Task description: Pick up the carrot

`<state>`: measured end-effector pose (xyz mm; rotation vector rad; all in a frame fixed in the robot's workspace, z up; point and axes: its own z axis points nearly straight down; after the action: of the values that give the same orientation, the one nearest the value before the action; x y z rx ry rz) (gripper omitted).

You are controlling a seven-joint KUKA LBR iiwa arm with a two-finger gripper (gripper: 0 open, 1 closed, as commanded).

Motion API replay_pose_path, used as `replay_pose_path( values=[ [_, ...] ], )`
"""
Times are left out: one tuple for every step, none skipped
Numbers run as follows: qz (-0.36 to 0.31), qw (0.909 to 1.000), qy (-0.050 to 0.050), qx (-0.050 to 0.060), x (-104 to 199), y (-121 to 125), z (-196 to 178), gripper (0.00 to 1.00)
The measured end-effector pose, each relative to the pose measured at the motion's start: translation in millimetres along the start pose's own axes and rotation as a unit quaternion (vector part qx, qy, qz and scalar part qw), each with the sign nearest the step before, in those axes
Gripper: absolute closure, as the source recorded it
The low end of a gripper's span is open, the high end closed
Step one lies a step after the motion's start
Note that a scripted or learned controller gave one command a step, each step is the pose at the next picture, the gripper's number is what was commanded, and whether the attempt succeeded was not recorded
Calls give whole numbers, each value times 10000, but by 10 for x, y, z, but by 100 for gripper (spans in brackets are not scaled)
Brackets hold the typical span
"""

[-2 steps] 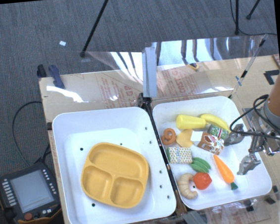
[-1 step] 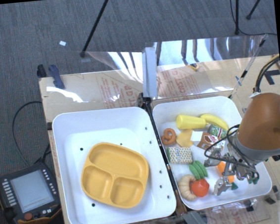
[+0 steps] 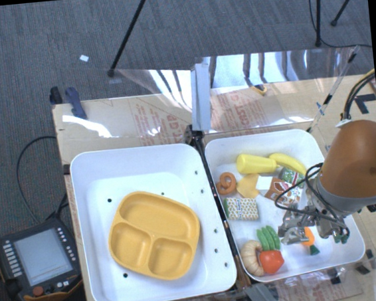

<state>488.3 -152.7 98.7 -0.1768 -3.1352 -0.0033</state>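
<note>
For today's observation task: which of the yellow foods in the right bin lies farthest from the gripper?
The corn cob, at the bin's far side. The banana beside it and the cheese wedge both lie closer to the gripper.

Faint reddish printing runs across the cardboard (image 3: 165, 125) behind the bins. It is too blurred to read. Nothing else bears legible text.
</note>
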Motion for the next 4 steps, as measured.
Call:
replay_pose_path(
  values=[
    [1216, 9926, -8, 4, 97, -144, -211, 100],
    [1624, 9867, -10, -5, 111, 677, -658, 100],
    [-2, 10000, -90, -10, 110, 433, 10, 100],
    [-1373, 9905, -18, 7, 144, 284, -109, 100]
  ],
)
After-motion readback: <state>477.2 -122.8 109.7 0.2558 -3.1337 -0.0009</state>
